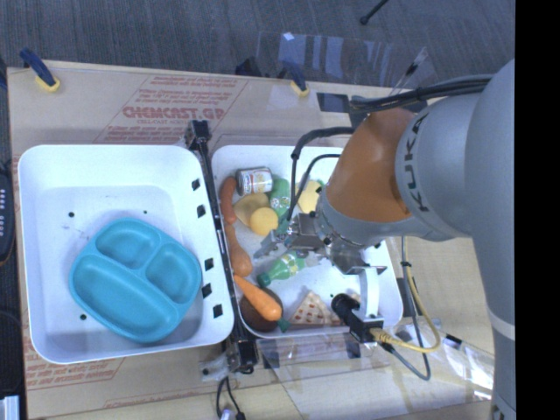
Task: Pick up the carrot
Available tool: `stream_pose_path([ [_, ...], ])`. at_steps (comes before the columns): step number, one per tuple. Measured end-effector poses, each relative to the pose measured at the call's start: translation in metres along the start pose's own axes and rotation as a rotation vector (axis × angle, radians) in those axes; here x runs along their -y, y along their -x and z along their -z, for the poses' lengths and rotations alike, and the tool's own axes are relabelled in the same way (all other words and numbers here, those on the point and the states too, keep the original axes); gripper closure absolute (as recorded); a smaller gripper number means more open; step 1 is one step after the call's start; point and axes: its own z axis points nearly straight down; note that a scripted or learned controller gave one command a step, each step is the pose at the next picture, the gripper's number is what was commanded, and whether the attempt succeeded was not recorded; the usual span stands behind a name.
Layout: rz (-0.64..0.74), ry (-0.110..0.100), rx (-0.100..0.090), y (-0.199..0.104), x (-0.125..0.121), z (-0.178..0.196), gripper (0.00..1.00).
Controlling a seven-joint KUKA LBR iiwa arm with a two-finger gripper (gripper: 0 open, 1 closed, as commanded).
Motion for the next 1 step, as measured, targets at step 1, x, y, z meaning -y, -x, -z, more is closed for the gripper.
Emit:
stream_pose_path([
  [1,-0.096,0.005,0.0,-0.0055,-0.0091,0.0007,0.0],
])
